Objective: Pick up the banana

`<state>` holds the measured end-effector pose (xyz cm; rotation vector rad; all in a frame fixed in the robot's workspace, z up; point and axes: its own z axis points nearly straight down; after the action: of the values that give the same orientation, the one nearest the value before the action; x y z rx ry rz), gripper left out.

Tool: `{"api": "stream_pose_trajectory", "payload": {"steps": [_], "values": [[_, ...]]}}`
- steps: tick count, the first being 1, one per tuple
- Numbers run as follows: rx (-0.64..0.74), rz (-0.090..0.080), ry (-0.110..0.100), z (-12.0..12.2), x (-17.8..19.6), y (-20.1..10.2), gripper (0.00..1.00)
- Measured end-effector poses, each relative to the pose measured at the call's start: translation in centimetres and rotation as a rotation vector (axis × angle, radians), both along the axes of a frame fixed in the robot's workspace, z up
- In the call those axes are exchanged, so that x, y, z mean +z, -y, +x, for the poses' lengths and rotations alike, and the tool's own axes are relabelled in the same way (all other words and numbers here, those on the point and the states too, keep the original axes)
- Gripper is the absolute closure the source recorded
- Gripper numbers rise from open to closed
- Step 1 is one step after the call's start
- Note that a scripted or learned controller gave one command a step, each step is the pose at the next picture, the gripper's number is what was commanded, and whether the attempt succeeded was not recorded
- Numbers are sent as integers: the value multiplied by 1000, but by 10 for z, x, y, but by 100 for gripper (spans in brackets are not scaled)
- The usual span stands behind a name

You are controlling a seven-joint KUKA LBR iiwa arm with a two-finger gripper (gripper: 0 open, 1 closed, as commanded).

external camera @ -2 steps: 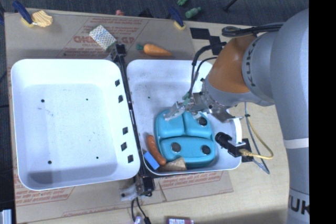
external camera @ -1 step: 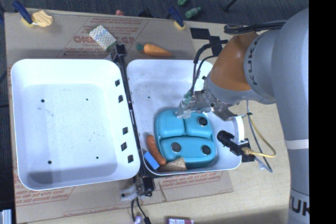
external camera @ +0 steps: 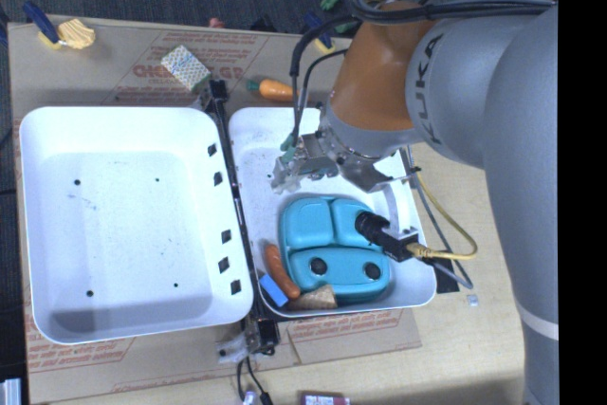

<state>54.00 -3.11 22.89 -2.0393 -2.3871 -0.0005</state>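
Note:
My gripper (external camera: 296, 163) hangs low over the far half of the right bin (external camera: 248, 136), just beyond a teal moulded tray (external camera: 322, 232) that fills the bin's near half. The grey arm with its orange band (external camera: 379, 76) covers the bin's far right part and hides whatever lies under it. I cannot make out anything held at the gripper's tip. At the bin's near left corner lie an orange sausage-shaped piece (external camera: 276, 264), a small blue block (external camera: 273, 291) and a brown wedge (external camera: 319, 298).
The left bin (external camera: 38, 204) stands beside the right one. On the cardboard beyond the bins lie an orange carrot-like toy (external camera: 275, 90), a checkered block (external camera: 185, 66) and a pale yellow piece with a blue clip (external camera: 74, 35).

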Motion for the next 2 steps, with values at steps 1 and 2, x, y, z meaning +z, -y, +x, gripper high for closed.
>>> {"api": "stream_pose_trajectory", "payload": {"steps": [1,2], "values": [[94,-4,2,14,99,83,100],[-187,-1,-5,-10,14,40,100]]}}
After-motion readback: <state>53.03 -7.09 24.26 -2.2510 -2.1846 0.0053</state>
